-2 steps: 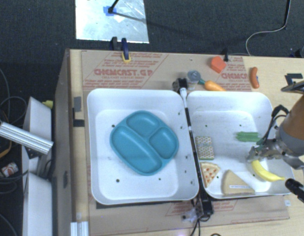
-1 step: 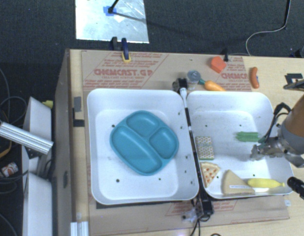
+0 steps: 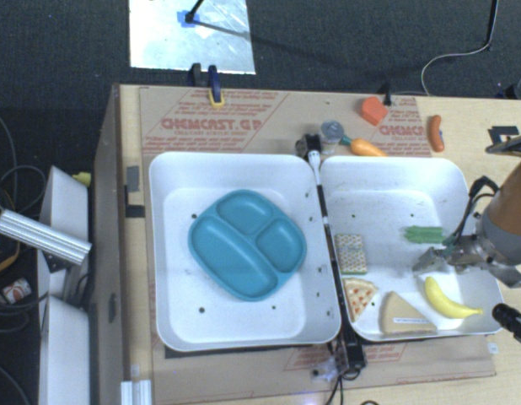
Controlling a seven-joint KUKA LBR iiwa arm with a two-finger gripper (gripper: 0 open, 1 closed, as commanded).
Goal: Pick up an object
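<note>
The right bin (image 3: 387,175) holds a green flat piece (image 3: 424,234), a yellow banana (image 3: 447,299), a cheese wedge (image 3: 404,312), a pizza slice (image 3: 359,296) and a speckled cracker-like square (image 3: 351,252). My gripper (image 3: 435,258) reaches in from the right and hangs low over the bin, just below the green piece and just above the banana's upper end. Nothing shows between its fingers. The left bin (image 3: 172,218) holds a blue divided plate (image 3: 246,243).
Behind the bins lie an orange block (image 3: 373,110), a carrot (image 3: 366,148), a sausage (image 3: 435,133) and a small grey knob (image 3: 331,132). A black divider (image 3: 325,226) runs between the bins. The grey arm (image 3: 505,226) covers the right bin's right edge.
</note>
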